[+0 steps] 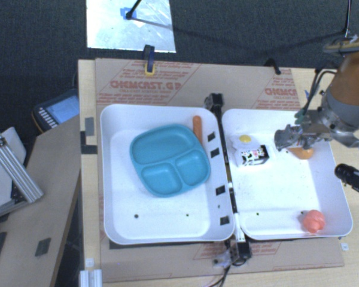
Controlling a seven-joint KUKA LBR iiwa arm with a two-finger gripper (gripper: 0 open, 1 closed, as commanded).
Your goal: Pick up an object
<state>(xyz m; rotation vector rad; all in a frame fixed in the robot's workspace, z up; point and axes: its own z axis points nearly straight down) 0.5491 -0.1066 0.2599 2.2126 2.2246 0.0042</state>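
Observation:
My gripper hangs over the upper right part of the right bin. Just beneath it lies an orange rounded object, partly hidden by the gripper; whether it is held is not visible. To the left of the gripper are a small white and yellow item and a black and white box. A pink rounded object rests near the bin's front right corner.
In the left bin a blue divided plate lies with a thin orange stick by its upper right edge. A black divider runs between the two bins. Brown cardboard lies beneath them.

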